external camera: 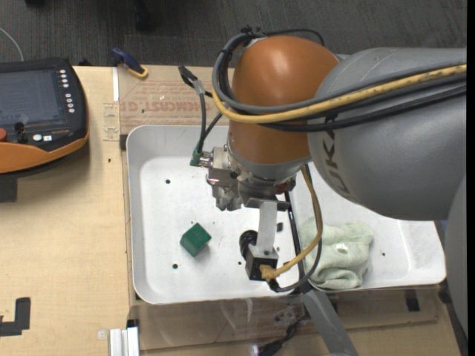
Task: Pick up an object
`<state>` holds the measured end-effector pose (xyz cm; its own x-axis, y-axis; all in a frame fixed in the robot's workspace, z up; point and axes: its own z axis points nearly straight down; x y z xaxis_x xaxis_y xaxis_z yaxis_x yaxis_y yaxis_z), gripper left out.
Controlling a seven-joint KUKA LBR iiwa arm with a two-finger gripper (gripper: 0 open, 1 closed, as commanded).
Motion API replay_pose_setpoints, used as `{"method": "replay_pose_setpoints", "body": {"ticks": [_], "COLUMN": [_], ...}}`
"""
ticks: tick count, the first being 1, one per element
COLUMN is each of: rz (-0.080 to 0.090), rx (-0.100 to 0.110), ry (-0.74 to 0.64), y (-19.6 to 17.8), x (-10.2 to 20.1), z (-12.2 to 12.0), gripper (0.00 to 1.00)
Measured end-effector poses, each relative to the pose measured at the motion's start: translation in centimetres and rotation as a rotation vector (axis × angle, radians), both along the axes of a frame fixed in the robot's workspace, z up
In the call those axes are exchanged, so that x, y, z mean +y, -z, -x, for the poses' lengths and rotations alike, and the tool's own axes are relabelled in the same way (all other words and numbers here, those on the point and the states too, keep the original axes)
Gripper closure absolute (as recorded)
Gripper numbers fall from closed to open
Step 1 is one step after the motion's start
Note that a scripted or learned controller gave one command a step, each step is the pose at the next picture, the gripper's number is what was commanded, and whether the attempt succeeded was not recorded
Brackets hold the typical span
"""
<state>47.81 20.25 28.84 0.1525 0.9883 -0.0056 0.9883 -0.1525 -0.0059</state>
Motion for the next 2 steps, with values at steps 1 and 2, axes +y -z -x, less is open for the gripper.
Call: {"method": "replay_pose_setpoints", "body": {"ticks": [1, 2], "rz": [0.001, -0.003], "rx": [0.000, 0.002], "ry": [0.229, -0.130], "y": [2.7, 10.8], "x": [-5.3, -9.0], "z": [0.0, 0.1], "gripper": [1.00, 1.00]}}
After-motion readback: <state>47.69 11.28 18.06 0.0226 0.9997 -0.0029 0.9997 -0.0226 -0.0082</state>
